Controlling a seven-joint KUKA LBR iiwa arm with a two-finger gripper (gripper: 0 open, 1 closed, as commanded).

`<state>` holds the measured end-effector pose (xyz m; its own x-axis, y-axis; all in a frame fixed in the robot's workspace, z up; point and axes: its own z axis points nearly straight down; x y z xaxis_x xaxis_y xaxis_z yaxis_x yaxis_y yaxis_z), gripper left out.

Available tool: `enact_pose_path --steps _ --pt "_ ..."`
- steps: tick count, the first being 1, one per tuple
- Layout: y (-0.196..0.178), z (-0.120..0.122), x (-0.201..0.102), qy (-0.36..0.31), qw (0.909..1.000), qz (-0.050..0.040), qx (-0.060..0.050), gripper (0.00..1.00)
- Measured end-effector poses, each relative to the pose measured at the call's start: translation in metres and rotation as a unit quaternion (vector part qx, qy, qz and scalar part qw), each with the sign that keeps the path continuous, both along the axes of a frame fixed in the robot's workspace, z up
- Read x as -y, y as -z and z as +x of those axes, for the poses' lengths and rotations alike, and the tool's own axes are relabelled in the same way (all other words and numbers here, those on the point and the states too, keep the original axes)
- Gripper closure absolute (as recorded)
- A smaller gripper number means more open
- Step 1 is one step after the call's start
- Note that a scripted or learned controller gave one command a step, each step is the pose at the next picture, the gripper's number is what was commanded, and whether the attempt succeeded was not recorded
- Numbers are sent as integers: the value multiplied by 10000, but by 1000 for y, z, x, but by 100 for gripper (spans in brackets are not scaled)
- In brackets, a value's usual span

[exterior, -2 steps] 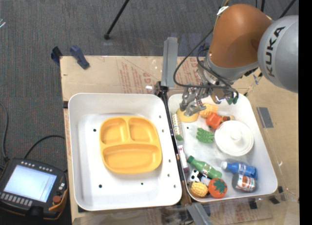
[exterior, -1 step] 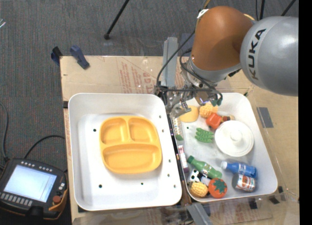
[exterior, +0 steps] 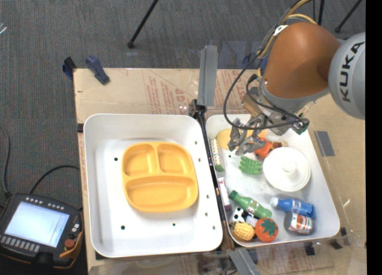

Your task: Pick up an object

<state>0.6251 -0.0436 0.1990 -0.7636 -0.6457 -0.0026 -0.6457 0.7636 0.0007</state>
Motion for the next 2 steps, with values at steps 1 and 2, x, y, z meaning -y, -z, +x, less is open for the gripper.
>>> enact_pose_path --steps 1,2 --pt "-30 9 -57 -284 9996 6 19 100" --pt "-105 21 -31 379 9993 3 40 100"
